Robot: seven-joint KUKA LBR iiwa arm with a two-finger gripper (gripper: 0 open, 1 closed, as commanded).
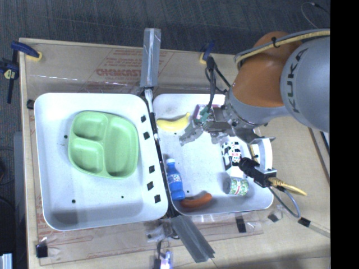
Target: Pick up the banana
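On the tabletop the right bin holds a banana, and just beside it the jaws of the gripper stand open, empty.

A light wooden bench carries two shallow white bins side by side, their inner edges touching: the left bin and the right bin. Blue clamps grip its far edge.

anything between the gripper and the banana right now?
Nothing visible. The banana lies at the far left corner of the right bin, and the gripper sits just to its right over bare bin floor. The blue bottle and the hot dog lie nearer the front wall.
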